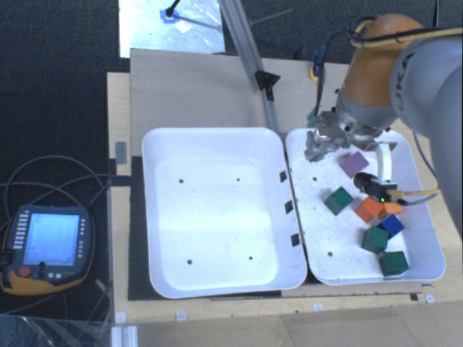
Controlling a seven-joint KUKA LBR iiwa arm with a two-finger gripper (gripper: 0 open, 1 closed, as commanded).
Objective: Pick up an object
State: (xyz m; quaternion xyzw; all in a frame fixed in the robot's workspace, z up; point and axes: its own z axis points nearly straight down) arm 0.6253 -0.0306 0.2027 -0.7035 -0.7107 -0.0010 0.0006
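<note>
My gripper (317,149) hangs over the far left part of the right bin (318,266), near its back rim. Nothing shows between its fingers. Just right of it lies a purple block (354,163). Farther toward the front sit a green block (338,200), an orange block (370,210), a blue block (391,225) and two dark green blocks (375,238) (393,263), all in the right half of that bin.
The left bin (155,194) stands beside the right one, sharing a middle rim with black clips. A teach pendant (45,248) with cables lies off the bench at the left. A grey pole (242,31) slants down to the bins' back edge.
</note>
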